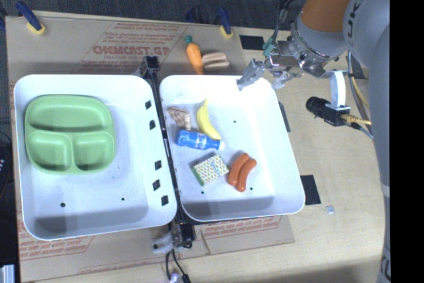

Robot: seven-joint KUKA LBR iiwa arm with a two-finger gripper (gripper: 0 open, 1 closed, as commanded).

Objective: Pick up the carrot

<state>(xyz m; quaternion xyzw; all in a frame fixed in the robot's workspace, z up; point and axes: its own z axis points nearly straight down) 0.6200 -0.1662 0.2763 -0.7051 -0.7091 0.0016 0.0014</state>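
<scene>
The carrot (pixel 193 56), orange with a green top, lies on the cardboard just behind the right bin's (pixel 285 162) far rim, outside both bins. My gripper (pixel 263 75) hangs over that bin's far right corner, about a hand's width to the right of the carrot. Its two fingers are spread apart and hold nothing. One fingertip (pixel 247 79) points toward the bin's back edge.
A brown bun-like piece (pixel 215 61) lies right beside the carrot. In the right bin are a banana (pixel 207 121), a blue can (pixel 197 140), a checked block (pixel 211 169), red sausages (pixel 241 171) and a small tan item (pixel 179 116). The left bin holds a green divided tray (pixel 68 134).
</scene>
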